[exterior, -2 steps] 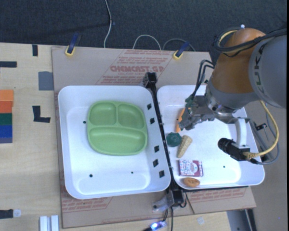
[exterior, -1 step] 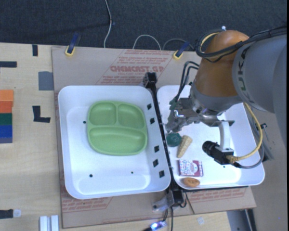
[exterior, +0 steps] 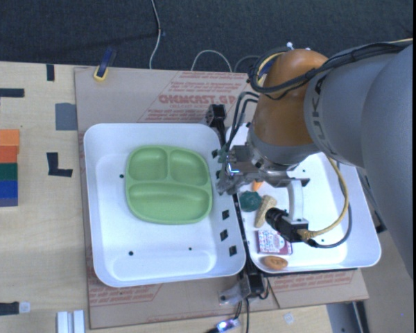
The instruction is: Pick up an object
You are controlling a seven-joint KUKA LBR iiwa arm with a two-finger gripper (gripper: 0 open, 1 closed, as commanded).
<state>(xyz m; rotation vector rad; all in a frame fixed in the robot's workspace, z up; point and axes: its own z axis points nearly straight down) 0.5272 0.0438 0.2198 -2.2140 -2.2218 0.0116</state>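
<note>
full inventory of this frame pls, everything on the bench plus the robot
bins: 2, white, side by side on the cardboard sheet
divided plate: 1, green, in the left bin
teal object: 1, teal, right bin, under the wrist
tan piece: 1, tan, right bin, beside the teal object
patterned card: 1, pink and white, right bin near the front
brown item: 1, orange-brown, right bin front edge
blocks: a stack, mixed colours, bench far left
arm: 1, grey with orange band, over the right bin
gripper: 1, low above the small items

Green divided tray point(exterior: 169, 184) looks matt plastic; white bins point(exterior: 104, 186) smooth, slightly glossy plastic (cardboard sheet point(exterior: 187, 103) beneath, printed); wrist band point(exterior: 286, 103) glossy orange.
</note>
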